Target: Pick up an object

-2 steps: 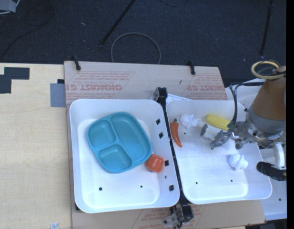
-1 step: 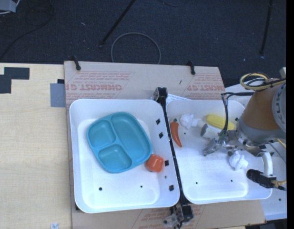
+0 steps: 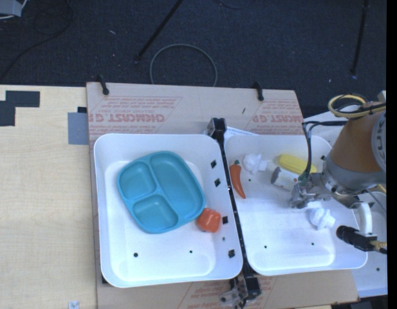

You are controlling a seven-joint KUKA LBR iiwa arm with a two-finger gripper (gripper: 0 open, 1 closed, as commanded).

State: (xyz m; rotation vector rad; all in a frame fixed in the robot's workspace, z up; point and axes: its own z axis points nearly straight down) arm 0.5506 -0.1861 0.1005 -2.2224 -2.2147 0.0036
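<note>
a: camera view, where is the gripper (image 3: 304, 196)?
b: low in the right bin (image 3: 282, 257). grip state: cannot tell.
a: nearest thing?
b: white crumpled object (image 3: 322, 219), just beside it, toward the near-right corner.

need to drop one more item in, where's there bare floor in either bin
Left bin: the front strip below the blue divided plate and orange piece. Right bin: the front-left floor, below the red pepper. Crowded: right bin's back and right side, around the yellow corn, white pieces and end effector.
</note>
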